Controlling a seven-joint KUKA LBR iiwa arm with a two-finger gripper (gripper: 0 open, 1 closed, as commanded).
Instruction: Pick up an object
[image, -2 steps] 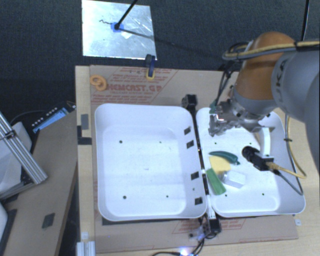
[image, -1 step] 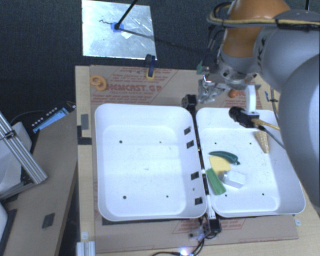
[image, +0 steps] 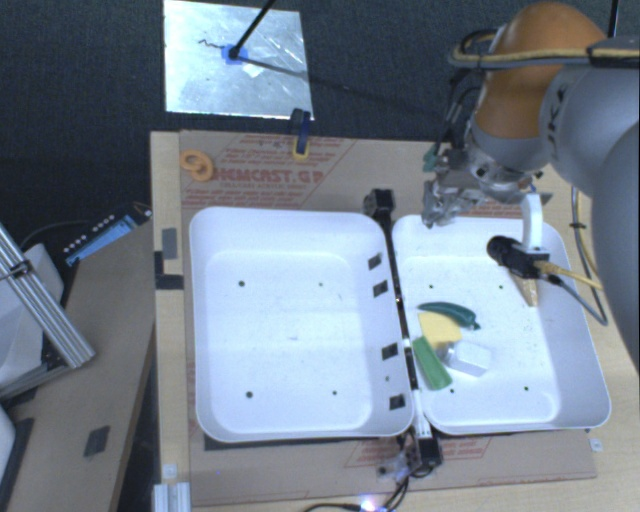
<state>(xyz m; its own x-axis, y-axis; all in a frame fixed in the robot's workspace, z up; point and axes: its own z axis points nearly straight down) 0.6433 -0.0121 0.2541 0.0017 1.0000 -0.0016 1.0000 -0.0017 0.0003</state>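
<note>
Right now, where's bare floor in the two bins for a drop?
The left bin has bare floor wall to wall. In the right bin, the strip along the far-right wall and the front corner are free. It is crowded near the divider: a green piece, yellow piece and white block cluster there. The hand hovers over its back edge.

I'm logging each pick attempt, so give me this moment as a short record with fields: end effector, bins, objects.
end effector: above the far edge of the right bin, nothing seen between its fingers
right bin: holds a cluster near its left wall
objects: dark green piece, yellow piece, light green piece, white block
left bin: white, shallow
</note>
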